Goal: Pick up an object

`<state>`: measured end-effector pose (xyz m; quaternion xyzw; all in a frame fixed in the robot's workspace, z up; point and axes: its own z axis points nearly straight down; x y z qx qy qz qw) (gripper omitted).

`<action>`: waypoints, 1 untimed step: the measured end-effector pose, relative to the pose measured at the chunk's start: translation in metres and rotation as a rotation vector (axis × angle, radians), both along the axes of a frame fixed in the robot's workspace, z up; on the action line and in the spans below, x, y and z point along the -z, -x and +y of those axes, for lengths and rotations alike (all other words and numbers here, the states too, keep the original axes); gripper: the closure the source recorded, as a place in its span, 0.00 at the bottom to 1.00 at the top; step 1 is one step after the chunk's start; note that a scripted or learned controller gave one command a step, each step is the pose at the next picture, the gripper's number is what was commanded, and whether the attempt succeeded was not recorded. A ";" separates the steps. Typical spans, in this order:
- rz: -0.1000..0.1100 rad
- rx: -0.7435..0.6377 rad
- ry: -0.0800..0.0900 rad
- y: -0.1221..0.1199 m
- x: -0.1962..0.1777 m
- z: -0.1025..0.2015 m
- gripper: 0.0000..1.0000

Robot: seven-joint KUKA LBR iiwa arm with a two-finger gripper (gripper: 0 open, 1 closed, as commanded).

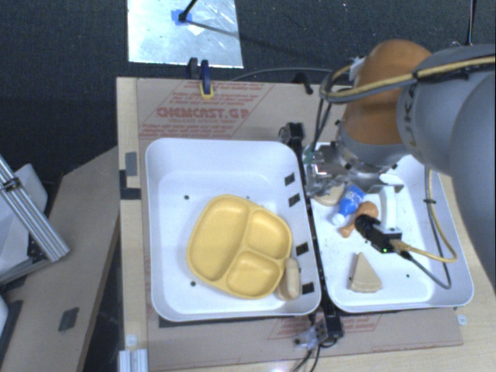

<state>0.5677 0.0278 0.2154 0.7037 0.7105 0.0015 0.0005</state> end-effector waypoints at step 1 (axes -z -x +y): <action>-0.001 0.000 -0.001 -0.017 -0.011 0.049 1.00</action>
